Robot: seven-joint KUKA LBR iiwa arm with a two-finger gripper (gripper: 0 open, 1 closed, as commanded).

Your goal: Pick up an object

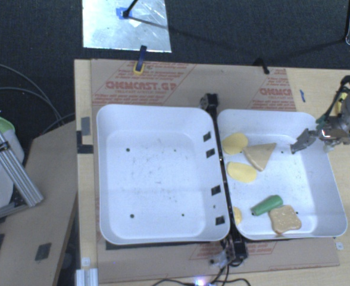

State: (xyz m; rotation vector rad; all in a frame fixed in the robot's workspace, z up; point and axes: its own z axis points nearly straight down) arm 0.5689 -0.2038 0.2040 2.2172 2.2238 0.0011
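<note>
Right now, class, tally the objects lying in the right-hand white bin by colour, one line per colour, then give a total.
Yellow rounded pieces: 3
Tan pieces: 2, a wedge and a bread-like slice
Green elongated piece: 1
Total: 6

The worktop (86,159) carries a printed brown board (181,79); on the board sit two white bins, one (157,115) at 9 o'clock and the other (330,189) at 3 o'clock.

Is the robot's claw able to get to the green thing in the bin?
Probably yes. The claw hangs over the right bin, and the green piece lies in the open with nothing on top. The tan bread-shaped piece sits close beside it.
</note>
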